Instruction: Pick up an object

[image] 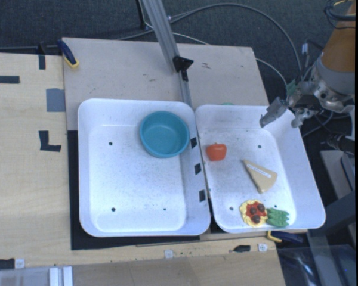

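My gripper (282, 119) hangs over the far right corner of the right bin (304, 177), open, with nothing between its fingers. In that bin lie a small red tomato-like piece (216, 152) near the left wall, a tan wedge (261, 175) in the middle, and a yellow piece with red dots joined to a green leafy piece (264, 214) at the near edge. A blue bowl (164, 134) stands upright in the far part of the left bin (131, 207). The gripper is apart from all of them, up and to the right of the wedge.
A grey metal pole (164, 28) slants down to the divide between the bins. Cables (268, 28) loop behind the right bin. A yellow and blue clamp (68, 53) sits at the board's far left corner.
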Robot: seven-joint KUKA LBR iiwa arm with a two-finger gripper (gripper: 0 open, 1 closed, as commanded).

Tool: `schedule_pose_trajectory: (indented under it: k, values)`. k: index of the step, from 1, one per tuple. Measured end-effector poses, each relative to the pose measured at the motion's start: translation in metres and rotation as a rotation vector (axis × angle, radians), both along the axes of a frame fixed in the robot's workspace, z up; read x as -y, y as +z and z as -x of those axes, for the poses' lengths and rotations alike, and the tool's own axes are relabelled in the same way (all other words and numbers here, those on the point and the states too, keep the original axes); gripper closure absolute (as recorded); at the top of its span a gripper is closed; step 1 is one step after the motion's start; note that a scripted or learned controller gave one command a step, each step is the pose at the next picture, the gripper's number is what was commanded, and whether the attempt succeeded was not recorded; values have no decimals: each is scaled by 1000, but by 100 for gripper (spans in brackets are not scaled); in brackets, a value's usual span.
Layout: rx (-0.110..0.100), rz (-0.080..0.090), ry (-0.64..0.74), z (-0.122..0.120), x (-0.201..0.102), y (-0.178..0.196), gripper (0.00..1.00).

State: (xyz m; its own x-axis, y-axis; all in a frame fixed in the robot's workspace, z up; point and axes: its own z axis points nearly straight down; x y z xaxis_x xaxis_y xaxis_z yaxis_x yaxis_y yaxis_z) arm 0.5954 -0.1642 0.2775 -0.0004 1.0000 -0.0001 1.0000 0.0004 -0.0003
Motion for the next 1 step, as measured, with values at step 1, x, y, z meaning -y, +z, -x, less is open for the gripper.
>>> schedule_pose_trajectory:
  k: [1]
  values:
    - [-4,0,0,-2,5,-44,0]
